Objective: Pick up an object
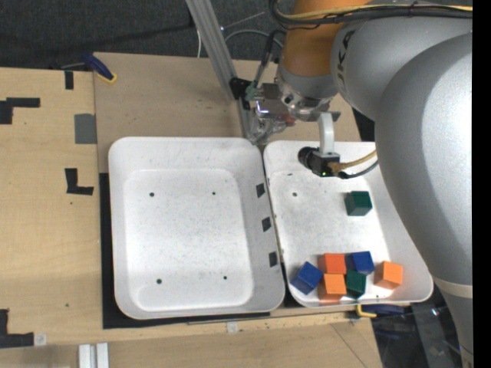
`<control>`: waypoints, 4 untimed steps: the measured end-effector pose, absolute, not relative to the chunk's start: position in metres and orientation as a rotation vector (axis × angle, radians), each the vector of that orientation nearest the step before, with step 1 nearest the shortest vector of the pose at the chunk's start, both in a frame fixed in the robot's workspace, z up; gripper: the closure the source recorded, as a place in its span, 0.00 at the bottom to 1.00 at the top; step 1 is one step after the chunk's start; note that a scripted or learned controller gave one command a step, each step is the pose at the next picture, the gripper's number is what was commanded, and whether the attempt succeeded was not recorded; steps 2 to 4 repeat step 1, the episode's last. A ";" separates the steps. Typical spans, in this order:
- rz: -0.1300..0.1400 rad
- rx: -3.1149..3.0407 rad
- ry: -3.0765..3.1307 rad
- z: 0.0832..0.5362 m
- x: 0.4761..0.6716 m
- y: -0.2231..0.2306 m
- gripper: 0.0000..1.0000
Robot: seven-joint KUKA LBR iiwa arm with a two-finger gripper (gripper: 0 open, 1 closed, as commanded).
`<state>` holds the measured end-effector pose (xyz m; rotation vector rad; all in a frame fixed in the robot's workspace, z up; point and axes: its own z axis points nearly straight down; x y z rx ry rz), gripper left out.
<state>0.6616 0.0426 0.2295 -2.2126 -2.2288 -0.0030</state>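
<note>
The right bin [307, 221] holds several small blocks. A dark green block [357, 202] lies alone near its middle right. Along the front edge sits a cluster: a blue block [308, 276], an orange block [334, 263], another blue block [360, 261], a second orange block [334, 284], a green block [355, 283] and an orange block [390, 274] at the far right. My gripper [261, 129] hangs over the back rim where the two bins meet, well behind all the blocks. Nothing shows in its grasp.
The left bin [184, 228] stands beside the right one, with a black divider strip [266, 222] between them. A slanted metal post [211, 29] rises behind the gripper. A black fitting with cable [321, 162] hangs over the right bin's back. The grey arm covers the right side.
</note>
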 end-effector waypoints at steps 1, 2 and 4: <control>-0.002 -2.213 -2.228 0.239 0.660 0.094 1.00; -0.002 -2.213 -2.228 0.239 0.660 0.094 1.00; -0.002 -2.213 -2.228 0.239 0.660 0.094 1.00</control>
